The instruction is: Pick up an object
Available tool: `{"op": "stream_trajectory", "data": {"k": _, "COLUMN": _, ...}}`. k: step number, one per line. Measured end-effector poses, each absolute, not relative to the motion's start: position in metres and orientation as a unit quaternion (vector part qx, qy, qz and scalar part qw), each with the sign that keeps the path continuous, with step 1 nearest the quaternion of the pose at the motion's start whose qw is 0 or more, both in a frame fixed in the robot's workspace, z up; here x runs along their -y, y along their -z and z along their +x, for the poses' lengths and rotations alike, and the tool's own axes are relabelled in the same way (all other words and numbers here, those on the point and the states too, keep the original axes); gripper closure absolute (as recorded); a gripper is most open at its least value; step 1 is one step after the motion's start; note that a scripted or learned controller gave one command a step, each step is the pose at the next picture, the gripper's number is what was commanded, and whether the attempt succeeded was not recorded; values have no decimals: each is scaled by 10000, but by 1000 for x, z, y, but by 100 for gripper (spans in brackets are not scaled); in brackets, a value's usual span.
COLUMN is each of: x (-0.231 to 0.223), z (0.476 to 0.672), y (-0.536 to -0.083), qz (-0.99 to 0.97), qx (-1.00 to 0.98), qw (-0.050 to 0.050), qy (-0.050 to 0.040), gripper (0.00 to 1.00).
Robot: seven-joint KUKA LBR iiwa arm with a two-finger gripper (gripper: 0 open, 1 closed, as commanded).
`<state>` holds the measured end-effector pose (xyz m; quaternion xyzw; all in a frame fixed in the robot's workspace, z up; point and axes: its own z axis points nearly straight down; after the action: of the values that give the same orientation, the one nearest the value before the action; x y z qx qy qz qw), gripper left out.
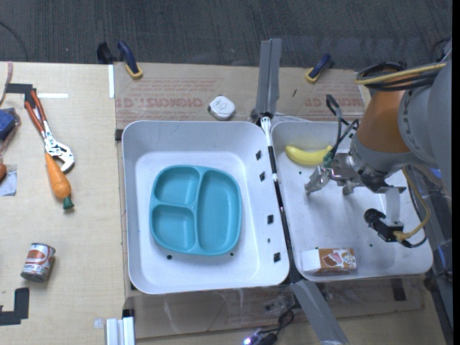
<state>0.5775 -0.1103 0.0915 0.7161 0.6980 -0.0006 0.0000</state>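
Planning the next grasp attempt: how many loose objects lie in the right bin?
2: a banana at the far left corner, and a small box at the near edge. The arm may hide more.

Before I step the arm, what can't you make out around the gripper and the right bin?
- Gripper: too small and dark to tell jaws open or shut.
- Banana: its right end is covered by the wrist.
- Box: print too small to read.
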Motion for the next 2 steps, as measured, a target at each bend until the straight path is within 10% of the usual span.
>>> {"op": "stream_trajectory", "data": {"k": 1, "x": 94, "z": 659, "y": -93, "qz": 6596, "qx": -7516, "qw": 10, "qy": 4, "gripper": 0}}
{"op": "stream_trajectory", "data": {"k": 2, "x": 94, "z": 659, "y": -103, "qz": 6584, "qx": -7526, "qw": 21, "qy": 14, "gripper": 100}}
